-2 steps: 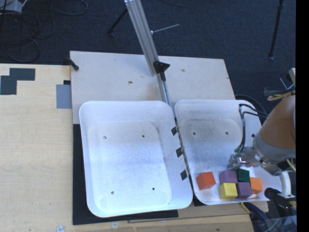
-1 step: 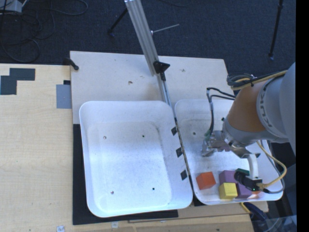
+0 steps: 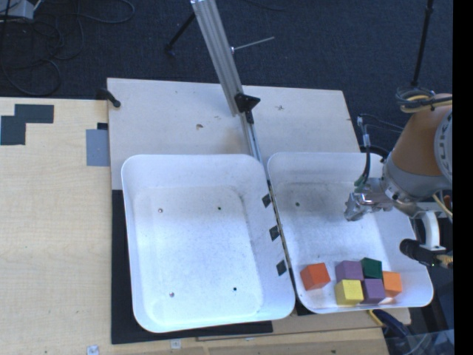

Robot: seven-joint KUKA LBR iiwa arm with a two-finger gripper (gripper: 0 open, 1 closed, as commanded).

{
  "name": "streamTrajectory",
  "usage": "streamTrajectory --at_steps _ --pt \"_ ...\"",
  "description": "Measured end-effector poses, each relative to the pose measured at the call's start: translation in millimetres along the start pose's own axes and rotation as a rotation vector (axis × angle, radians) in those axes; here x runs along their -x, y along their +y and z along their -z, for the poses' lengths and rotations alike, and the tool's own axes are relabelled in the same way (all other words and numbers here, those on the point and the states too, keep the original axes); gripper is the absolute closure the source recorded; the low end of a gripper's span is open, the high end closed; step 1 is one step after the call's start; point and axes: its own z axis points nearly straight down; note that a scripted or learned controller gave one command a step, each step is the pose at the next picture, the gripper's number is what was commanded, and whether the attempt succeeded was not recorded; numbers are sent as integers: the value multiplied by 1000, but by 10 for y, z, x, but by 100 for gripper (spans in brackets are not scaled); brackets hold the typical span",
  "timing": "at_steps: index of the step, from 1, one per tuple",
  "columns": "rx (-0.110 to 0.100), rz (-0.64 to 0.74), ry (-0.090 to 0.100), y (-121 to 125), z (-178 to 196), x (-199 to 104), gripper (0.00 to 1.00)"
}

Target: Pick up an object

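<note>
- Two white bins side by side on the tabletop (image 3: 185, 106): left bin (image 3: 140, 198), right bin (image 3: 318, 176).
- Arm (image 3: 421, 154) reaches in from the right, orange band above the wrist, over the right bin's right edge.
- Gripper (image 3: 356, 207) sits low over the right bin's middle-right floor, well apart from the blocks; cannot tell if released or clenched, too small and blurred. Nothing visible between its tips.
- Blocks all cluster at the right bin's near end:
- Orange cube (image 3: 315, 276) stands alone, just left of the rest.
- Purple cube (image 3: 349, 270) next to green cube (image 3: 372, 267), touching or nearly so.
- Yellow cube (image 3: 349, 292) in front of the purple cube, touching a second purple cube (image 3: 374, 290) on its right.
- Small orange block (image 3: 392, 282) at the far right of the cluster, by the bin wall.
- Grey metal rail (image 3: 222, 58) slants from the top down to the gap between the bins.
- Dark carpet with cables behind the tabletop.
</note>
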Motion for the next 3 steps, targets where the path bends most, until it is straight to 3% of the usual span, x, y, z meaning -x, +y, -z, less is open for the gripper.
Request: streamTrajectory --at_steps 1,2,3 --pt "-6 6 5 -13 -27 -48 0" --pt "-4 -1 7 -861 -363 115 0" --pt "2 9 5 367 -46 -286 0"
